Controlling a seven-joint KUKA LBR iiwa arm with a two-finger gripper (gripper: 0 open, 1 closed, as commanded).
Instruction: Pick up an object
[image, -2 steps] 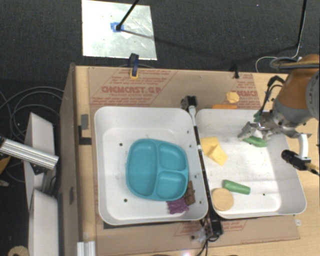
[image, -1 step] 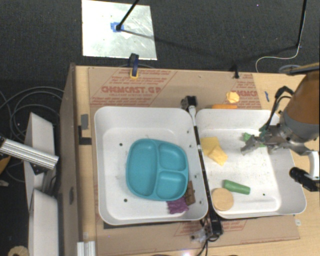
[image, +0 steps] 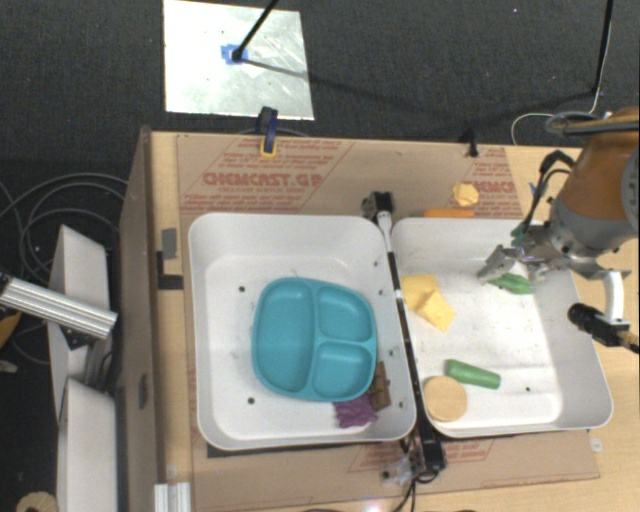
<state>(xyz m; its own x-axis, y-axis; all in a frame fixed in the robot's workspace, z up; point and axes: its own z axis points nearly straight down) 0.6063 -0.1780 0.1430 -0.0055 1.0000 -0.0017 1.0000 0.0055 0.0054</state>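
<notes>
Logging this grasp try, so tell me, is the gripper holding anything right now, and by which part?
It cannot be told. The gripper is low in the right bin, right at a small green piece, but the view doesn't show the piece between its fingers.

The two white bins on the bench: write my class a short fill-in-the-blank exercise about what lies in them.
1. The turquoise divided plastic plate lies in the ____ bin.
2. The long green cylinder lies beside a round ____ disc.
3. The yellow wedge-shaped blocks lie in the ____ bin, near the divider.
4. The small purple object sits at the plate's ____ edge.

Missing words: left; tan; right; near (bottom)
</notes>
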